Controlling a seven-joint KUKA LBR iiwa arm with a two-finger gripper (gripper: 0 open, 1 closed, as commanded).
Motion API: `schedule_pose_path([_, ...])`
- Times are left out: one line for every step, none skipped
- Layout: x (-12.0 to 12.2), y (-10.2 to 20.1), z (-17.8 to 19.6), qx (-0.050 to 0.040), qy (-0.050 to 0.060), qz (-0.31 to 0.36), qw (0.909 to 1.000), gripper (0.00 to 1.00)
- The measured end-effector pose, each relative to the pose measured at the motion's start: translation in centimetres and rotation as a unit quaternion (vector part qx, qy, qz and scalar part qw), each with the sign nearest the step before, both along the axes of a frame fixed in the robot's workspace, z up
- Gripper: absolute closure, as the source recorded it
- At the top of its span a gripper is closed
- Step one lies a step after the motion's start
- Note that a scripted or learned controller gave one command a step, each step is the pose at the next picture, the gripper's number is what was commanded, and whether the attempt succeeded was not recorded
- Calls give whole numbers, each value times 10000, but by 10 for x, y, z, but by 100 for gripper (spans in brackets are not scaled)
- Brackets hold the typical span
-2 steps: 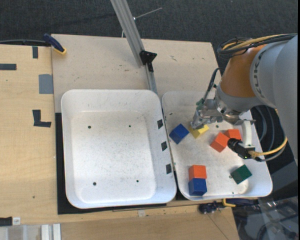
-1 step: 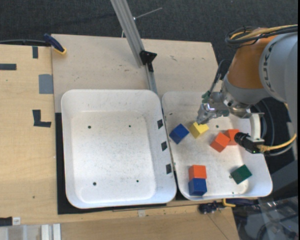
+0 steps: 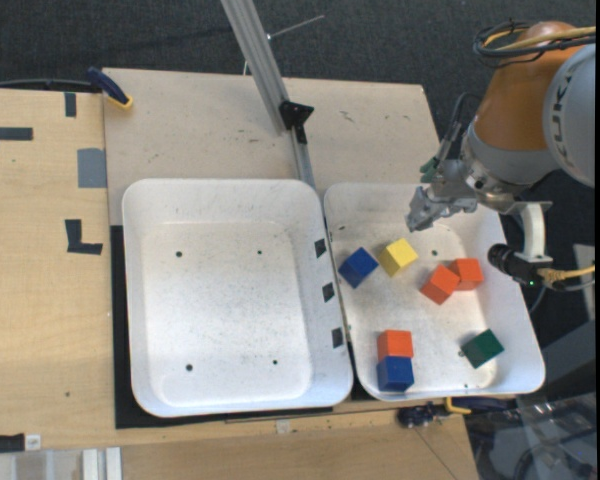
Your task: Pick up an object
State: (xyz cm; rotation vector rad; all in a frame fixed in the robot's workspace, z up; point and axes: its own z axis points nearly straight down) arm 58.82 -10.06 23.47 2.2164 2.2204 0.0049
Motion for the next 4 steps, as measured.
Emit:
schedule_pose_path([-15, 47, 8, 15, 30, 19, 10000, 100])
schedule_pose_path([-28, 104, -4, 12, 44, 23, 10000, 100])
schedule_pose_path([-50, 152, -11, 10, 47, 20, 10000, 100])
schedule_pose_path([-58, 202, 0, 13, 32, 29, 10000, 100])
